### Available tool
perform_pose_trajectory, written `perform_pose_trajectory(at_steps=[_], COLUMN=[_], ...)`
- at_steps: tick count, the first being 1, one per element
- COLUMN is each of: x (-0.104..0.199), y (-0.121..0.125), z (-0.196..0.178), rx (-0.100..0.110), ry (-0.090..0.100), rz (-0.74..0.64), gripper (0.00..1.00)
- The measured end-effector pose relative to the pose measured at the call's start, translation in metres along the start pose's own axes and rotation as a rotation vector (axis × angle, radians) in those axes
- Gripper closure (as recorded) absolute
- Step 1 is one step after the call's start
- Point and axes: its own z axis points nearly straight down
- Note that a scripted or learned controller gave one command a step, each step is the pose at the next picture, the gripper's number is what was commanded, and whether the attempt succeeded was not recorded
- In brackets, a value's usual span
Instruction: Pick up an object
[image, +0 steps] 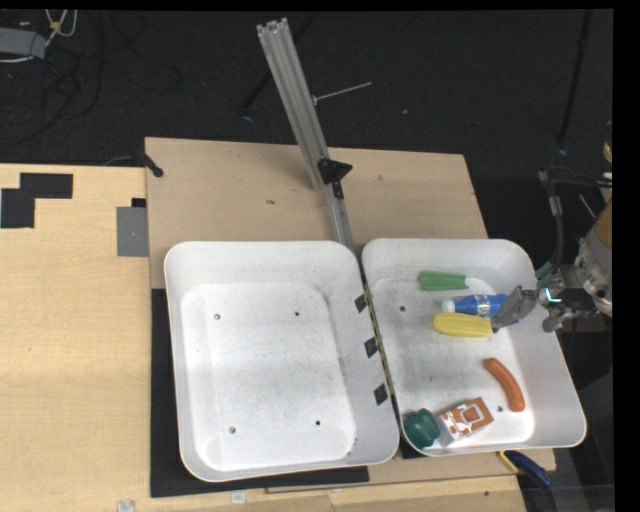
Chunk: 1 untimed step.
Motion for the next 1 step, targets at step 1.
perform_pose_trajectory(at_steps=[1], x=[-0.0004], y=[0.0006], z=[-0.0019], rx=[-0.004], ry=[-0.001], rz=[0.001], gripper=[0.00])
